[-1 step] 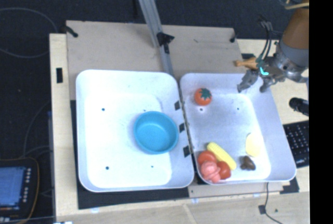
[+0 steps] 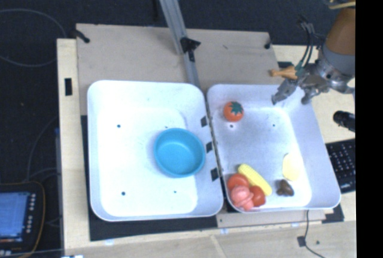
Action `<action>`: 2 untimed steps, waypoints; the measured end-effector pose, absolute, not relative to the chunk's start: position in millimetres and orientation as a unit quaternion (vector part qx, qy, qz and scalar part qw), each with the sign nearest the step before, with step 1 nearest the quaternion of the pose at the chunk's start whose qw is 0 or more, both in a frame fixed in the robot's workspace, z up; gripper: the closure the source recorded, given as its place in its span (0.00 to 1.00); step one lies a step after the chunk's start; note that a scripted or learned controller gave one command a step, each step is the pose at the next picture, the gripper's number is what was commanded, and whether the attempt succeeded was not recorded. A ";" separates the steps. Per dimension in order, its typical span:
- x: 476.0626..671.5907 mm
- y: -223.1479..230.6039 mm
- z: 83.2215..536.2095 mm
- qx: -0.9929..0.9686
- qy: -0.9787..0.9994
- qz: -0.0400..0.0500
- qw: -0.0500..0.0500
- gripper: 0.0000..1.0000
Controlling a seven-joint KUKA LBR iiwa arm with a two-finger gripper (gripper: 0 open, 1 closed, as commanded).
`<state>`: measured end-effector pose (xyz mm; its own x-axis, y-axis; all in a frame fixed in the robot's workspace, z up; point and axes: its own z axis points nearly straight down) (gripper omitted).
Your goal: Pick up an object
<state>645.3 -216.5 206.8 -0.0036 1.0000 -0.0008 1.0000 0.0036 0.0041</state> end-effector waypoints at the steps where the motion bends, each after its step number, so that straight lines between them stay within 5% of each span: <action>1: 647.1 -214.0 164.2 0.705 0.710 -0.002 0.000 0.00; 2: 649.7 -218.6 102.1 0.704 0.710 -0.002 0.001 0.00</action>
<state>649.7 -218.6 102.1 -0.0087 1.0000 -0.0038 1.0000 0.0086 -0.0020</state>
